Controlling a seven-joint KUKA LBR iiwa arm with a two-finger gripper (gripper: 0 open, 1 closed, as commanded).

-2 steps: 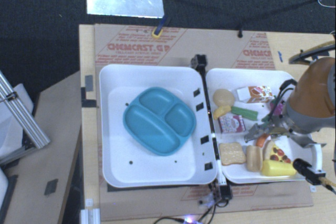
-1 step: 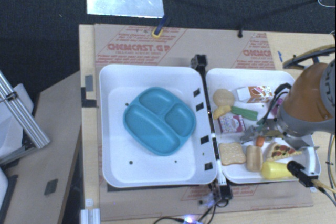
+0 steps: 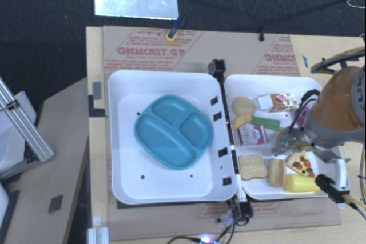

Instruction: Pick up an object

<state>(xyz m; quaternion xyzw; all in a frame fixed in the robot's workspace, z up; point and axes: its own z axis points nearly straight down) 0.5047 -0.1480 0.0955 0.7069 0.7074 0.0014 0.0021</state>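
Note:
My gripper (image 3: 285,144) hangs low in the right bin (image 3: 240,84), with the orange-banded arm (image 3: 343,103) coming in from the right. It sits just above a pizza slice (image 3: 301,164) and right of a pink-red box (image 3: 252,134). Around it lie a green stick (image 3: 266,122), a small carton (image 3: 278,102), a tan round bun (image 3: 243,106), a yellow banana piece (image 3: 241,122), a slice of toast (image 3: 252,167), a bread roll (image 3: 277,172) and a yellow block (image 3: 301,183). The arm hides part of the bin's right side.
The left bin (image 3: 123,123) holds a blue divided plate (image 3: 173,131). A black divider with clips (image 3: 224,123) runs between the bins. Cardboard (image 3: 194,48) lies under both bins, and a metal frame (image 3: 23,128) stands at the far left.

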